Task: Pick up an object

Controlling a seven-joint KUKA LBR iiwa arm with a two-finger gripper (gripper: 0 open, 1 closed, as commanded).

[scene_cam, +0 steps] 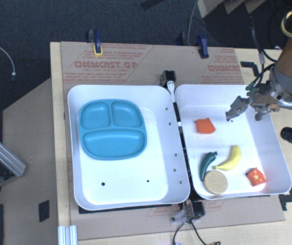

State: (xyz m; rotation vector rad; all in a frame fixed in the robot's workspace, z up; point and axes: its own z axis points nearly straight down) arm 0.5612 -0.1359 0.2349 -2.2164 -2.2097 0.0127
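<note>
Several light toy pieces lie in the right bin point(268, 137), and the orange block point(204, 126), nearest the empty hand point(248, 109) with its fingers spread apart, looks stiff and flat-sided, best pinched across its two parallel faces.

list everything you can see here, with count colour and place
bins: 2, white, side by side on the bench
divided plate: 1, blue, in the left bin
orange block: 1, orange, upper part of the right bin
banana: 1, yellow, lower right bin
green vegetable: 1, dark green, beside the banana
round disc: 1, tan, lower right bin
small red item: 1, red-orange, lower right corner
clamps: 2, blue, top board edge
gripper: 1, grey, above the right bin
</note>
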